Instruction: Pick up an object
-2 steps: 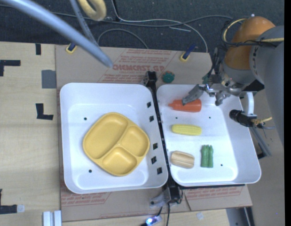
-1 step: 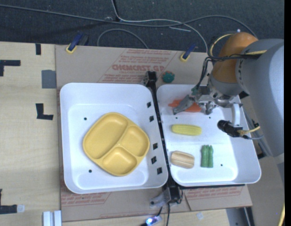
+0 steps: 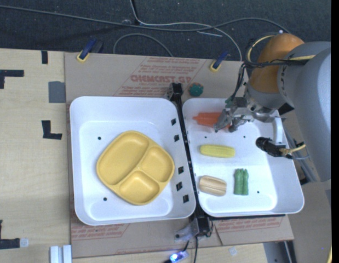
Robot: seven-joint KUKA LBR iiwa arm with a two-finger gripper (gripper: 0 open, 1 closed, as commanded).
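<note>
Gripper [image 3: 228,122] is down at the right bin's [image 3: 279,193] far edge, right over the carrot [image 3: 206,119] (whether the grip is wide or narrow, can't tell). Corn [image 3: 217,151] mid-bin; bun [image 3: 212,185] and asparagus [image 3: 241,181] along the near edge.

Two shallow white bins [image 3: 81,147], smooth plastic by the look, faintly glossy. Yellow three-compartment plate [image 3: 135,167]: smooth moulded plastic, soft sheen. Brown cardboard sheet [image 3: 158,73] under the bins, matt, printed in red. Pale wood-grain bench top [image 3: 27,163], matt. Yellow corn cob [image 3: 217,151] looked like smooth plastic, slightly shiny.
</note>
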